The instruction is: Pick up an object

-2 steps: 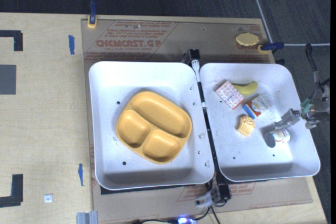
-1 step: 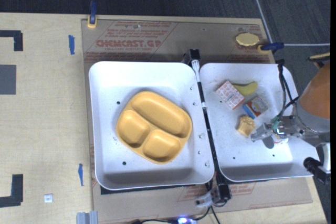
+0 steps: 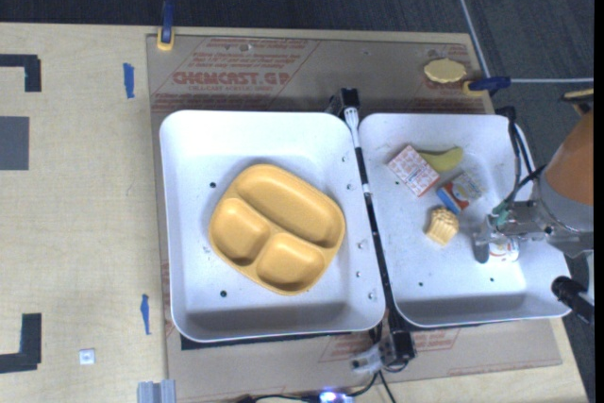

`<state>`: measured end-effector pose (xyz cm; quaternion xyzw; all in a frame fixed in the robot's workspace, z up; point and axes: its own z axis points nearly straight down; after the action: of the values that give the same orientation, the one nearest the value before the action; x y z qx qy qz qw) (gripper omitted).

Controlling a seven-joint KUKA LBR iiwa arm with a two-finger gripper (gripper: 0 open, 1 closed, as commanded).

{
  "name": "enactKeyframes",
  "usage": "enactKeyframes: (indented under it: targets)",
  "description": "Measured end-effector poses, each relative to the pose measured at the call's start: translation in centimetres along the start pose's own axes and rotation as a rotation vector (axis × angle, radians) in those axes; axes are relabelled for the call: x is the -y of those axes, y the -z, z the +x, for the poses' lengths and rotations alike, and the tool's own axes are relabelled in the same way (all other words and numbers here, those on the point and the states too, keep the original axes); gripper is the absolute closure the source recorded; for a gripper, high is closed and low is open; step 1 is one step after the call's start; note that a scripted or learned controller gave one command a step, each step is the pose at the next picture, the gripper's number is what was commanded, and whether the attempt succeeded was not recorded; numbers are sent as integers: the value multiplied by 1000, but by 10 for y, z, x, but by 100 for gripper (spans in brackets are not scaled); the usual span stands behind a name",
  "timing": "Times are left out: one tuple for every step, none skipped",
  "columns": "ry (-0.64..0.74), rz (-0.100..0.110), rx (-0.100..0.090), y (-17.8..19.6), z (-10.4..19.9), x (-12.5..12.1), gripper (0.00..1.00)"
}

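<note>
The gripper (image 3: 483, 250) sits low near the right bin's (image 3: 415, 293) right edge, finger state indeterminate, nothing visibly held; the nearest candidate, a yellow block (image 3: 441, 225), lies mid-bin, so a grasp remains outstanding.

Yellow tray (image 3: 276, 227), white bins (image 3: 189, 203)

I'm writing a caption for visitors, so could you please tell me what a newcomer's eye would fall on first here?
The big yellow three-compartment tray lying in the left bin dominates the view. Next comes the cluster in the right bin: a red-patterned white packet, a yellow banana-like piece and a small yellow block. The gripper reaches into that bin from the right.
</note>
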<state>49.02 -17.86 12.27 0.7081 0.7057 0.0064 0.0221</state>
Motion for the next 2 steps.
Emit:
enactKeyframes:
  targets:
    - [5, 38, -23, 60, 80, -60, 100]
    - [5, 40, -22, 59, 79, -60, 0]
